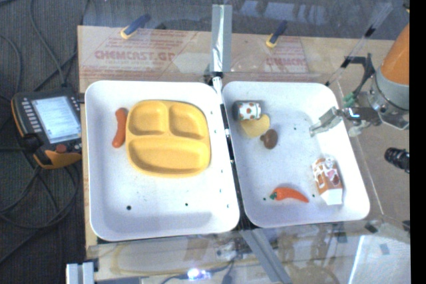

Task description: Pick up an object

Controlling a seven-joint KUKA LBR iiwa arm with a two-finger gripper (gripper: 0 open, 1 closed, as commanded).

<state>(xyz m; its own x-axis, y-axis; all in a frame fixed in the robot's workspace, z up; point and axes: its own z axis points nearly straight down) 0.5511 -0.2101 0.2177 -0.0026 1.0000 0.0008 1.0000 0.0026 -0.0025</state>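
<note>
The right bin (293, 93) holds a small red-and-white can (248, 110), a yellow lump (256, 126), a brown round piece (269, 139), an orange carrot (289, 195) and a small carton (327, 179) with a red pattern. In the left bin (106, 196) lie a yellow divided tray (169, 138) and an orange-red sausage (120, 127) beside it. My gripper (325, 122) hangs over the right bin's far right part, above and right of the brown piece, with nothing visible between its fingers.
A handheld control pendant (46, 122) lies on the floor left of the bench. A metal post (220, 36) stands behind the gap between the bins. Cables run across the floor at the back.
</note>
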